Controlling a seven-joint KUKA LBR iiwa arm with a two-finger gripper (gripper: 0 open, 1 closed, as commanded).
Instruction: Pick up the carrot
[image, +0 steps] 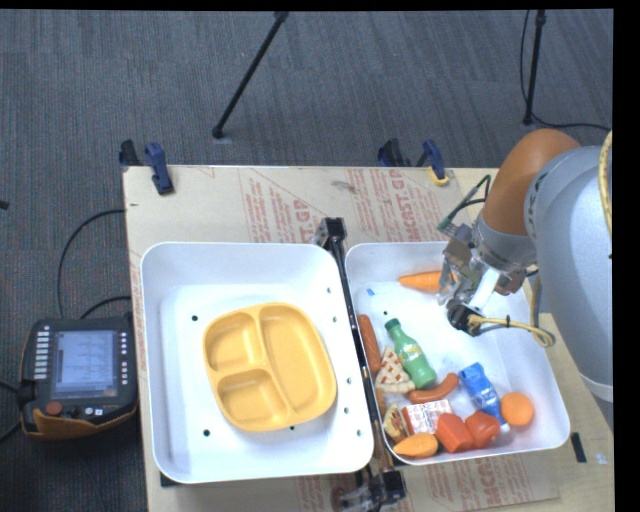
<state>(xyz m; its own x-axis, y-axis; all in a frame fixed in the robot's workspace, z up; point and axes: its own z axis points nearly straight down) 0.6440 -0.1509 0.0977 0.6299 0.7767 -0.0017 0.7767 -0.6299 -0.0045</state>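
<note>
Near the right bin's (556, 395) far wall lies the carrot (419, 282), on the bin floor just beside the claw (462, 300); whether that claw is clenched I cannot tell. Grasping and lifting remain undone.

Orange carrot (420, 282) lies flat in right bin.

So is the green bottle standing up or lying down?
Lying down: the green bottle lies on its side on the right bin's floor, cap towards the far wall.
</note>
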